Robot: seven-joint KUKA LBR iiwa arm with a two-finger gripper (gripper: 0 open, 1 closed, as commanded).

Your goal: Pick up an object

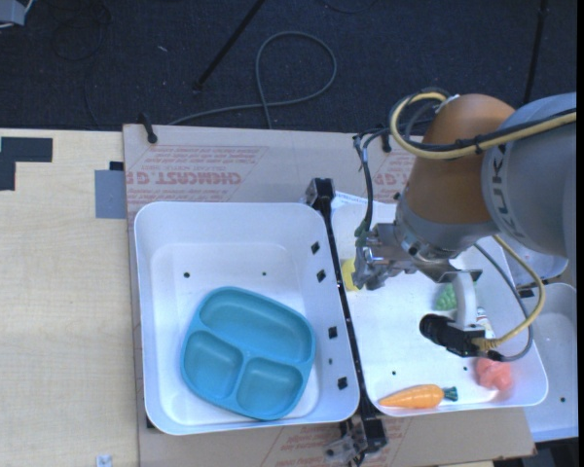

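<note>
I am looking down at a slant on a bench with two shallow white bins side by side. In the left bin (165,261) lies a blue divided tray (246,351), flat on the floor with its three compartments facing up, near the bin's front edge. It sits well apart from the arm, so I judge it is not what this try is after.

The grey arm (526,183) reaches in from the right, and its orange band bulges over the right bin (389,358). The wrist hangs low over that bin's back half, which suggests to me that the program is working among the small toys there. The gripper (370,266) sits under the wrist near the divider between the bins, and the arm's bulk blocks my view of it. I cannot tell whether it is closed on anything.

The candidates to pick up lie in the right bin. An orange toy carrot (415,396) with a green tip lies flat by the front rim. A pink soft object (495,374) rests in the front right corner. A small green object (449,298) peeks out beside the wrist; it may be another toy, though I cannot make out its shape.

Under the bins is a cardboard sheet (224,168) with red print, reading upside down from here and too faint for me to read with confidence.
</note>
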